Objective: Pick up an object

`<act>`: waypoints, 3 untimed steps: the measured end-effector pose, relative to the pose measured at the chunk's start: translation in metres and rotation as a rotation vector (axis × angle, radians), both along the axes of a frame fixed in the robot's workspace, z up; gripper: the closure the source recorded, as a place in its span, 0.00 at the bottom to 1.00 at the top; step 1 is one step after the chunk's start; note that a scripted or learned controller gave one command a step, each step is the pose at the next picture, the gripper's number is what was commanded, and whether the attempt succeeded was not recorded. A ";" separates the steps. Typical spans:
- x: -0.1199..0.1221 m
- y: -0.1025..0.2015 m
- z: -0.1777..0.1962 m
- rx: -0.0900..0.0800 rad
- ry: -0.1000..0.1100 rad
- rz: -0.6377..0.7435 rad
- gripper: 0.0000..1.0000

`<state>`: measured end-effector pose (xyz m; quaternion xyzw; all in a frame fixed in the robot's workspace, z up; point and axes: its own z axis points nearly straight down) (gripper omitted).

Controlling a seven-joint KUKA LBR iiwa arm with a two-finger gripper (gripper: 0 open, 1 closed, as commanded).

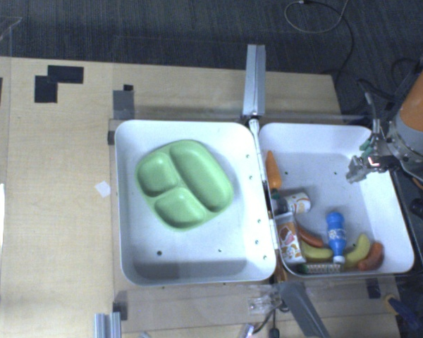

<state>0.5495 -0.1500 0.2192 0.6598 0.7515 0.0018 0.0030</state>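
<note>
Clustered in the right bin's [317,153] near corner: blue bottle [335,235] upright-ish, yellow banana [357,248] and a red-orange piece [371,257] just beside, small carton [290,241] and a can [297,203] along the left wall, orange carrot [272,172] farther back. Hovering over the same bin's far right edge, well apart from the pile: hand [361,165], nothing seen between fingers; open or clenched, cannot tell. In the left bin [134,259]: green divided tray [185,183]. Beneath both: wooden tabletop [49,203].
</note>
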 end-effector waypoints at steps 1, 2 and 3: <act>0.016 0.004 -0.035 0.000 0.002 0.062 1.00; -0.021 0.023 0.036 0.000 0.000 -0.086 1.00; 0.039 -0.026 0.036 0.000 0.001 -0.204 1.00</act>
